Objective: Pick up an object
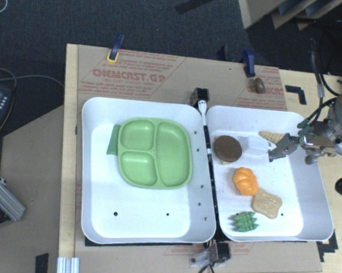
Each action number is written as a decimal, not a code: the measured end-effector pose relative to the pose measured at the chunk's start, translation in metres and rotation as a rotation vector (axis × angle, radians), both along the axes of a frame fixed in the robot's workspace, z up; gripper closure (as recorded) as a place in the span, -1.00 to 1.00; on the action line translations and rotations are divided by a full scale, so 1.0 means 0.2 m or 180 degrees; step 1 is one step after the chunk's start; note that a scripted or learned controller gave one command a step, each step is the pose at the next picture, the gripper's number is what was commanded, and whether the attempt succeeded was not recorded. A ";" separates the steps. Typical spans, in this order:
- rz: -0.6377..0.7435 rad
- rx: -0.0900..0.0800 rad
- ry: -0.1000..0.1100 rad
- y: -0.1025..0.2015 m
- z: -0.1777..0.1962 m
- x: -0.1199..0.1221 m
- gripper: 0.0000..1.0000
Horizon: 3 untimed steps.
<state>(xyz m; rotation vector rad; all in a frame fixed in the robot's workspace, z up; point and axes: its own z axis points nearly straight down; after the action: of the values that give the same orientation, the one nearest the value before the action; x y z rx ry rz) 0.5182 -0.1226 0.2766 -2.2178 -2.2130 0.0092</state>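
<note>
The gripper (284, 147) hangs over the right bin (318, 193), pointing left; whether it is spread or pressed together cannot be told from this angle, and nothing shows held in it. Just behind its tip lies a pale cone (270, 136); a brown disc (227, 148) sits further ahead to the left. Below and left of the tip are an orange pumpkin (245, 181), a tan toast slice (267, 204) and a green sprig (244, 221). A descent here likely lands on bare floor between cone and disc, or clips the cone's edge and skids it away.
</note>
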 end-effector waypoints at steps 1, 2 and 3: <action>0.0007 -0.0005 -0.0032 0.00 0.02 0.01 -1.00; 0.0006 0.0002 -0.0006 0.00 -0.29 0.02 -1.00; 0.0008 0.0004 -0.0005 0.06 -0.57 0.00 -1.00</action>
<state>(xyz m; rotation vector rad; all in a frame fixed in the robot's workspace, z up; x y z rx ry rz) 0.5187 -0.1110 0.1616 -2.2152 -2.2161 0.0062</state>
